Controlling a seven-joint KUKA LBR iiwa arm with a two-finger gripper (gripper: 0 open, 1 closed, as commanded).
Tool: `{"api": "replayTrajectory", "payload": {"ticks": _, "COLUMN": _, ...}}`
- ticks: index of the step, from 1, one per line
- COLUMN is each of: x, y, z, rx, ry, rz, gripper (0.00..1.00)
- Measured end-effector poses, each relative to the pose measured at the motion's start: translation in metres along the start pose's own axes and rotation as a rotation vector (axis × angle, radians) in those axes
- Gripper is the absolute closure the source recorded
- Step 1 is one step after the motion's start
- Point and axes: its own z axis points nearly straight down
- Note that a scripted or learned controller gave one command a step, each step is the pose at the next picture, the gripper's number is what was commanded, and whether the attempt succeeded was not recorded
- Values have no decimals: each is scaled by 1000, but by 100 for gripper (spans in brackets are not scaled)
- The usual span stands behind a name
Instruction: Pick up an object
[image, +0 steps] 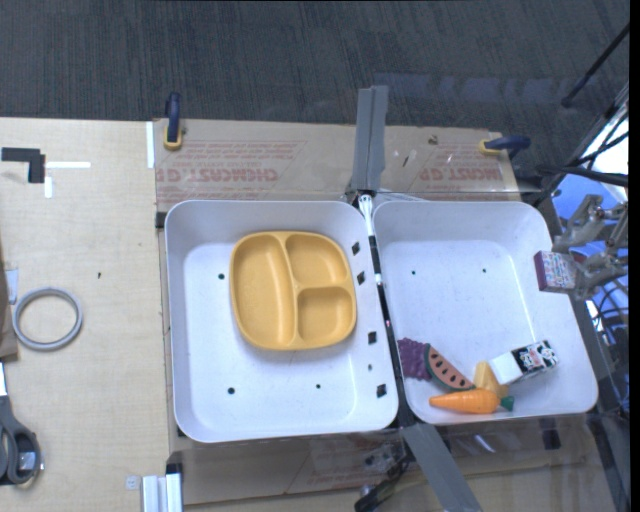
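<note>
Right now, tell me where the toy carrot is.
The carrot lies in the right bin, at its near edge, just below the watermelon slice and left of the small milk carton.

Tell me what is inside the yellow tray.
The tray in the left bin has three compartments, and all three show bare yellow floor with nothing lying in them. The bin floor under the tray is covered, so anything beneath it cannot be seen.

Clustered at right bin's front: purple grapes, watermelon slice, orange carrot lying flat, small b/w carton tipped over.
</note>
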Motion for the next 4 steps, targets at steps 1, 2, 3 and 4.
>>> {"api": "replayTrajectory", "payload": {"ticks": 1, "x": -43, "y": 27, "z": -37, "rx": -1, "ry": 0, "rz": 71, "gripper": 100}}
{"api": "replayTrajectory", "payload": {"ticks": 2, "x": -48, "y": -5, "z": 3, "rx": -2, "ry": 2, "rz": -320, "gripper": 100}}
{"api": "replayTrajectory", "payload": {"ticks": 3, "x": -82, "y": -43, "z": 145, "rx": -2, "ry": 2, "rz": -101, "gripper": 100}}
{"api": "replayTrajectory", "payload": {"ticks": 4, "x": -87, "y": -53, "z": 267, "rx": 0, "ry": -1, "rz": -199, "gripper": 100}}
